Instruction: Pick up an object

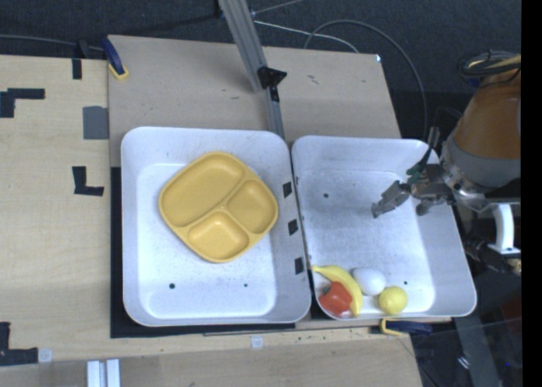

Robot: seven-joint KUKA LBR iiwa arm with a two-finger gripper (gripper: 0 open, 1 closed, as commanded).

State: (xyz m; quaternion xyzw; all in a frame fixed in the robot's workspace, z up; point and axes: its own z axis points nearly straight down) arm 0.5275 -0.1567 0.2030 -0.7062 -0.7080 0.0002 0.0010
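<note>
In the right bin (356, 169), several small items cluster at the near edge: a yellow banana (341, 278), a red round fruit (335, 297), a white egg-like ball (369, 279) and a yellow ball (392, 299). My gripper (398, 207) hovers over the right half of this bin, well behind the cluster. Its two dark fingers (385, 202) are spread apart with nothing between them, so it is open. The grey arm with its orange band (495, 123) comes in from the right.
The left bin (140, 233) holds a yellow three-compartment plate (218, 206) near its middle. A grey metal pole (246, 25) slants down to the bins' shared back corner. A divider wall (296, 224) separates the two bins.
</note>
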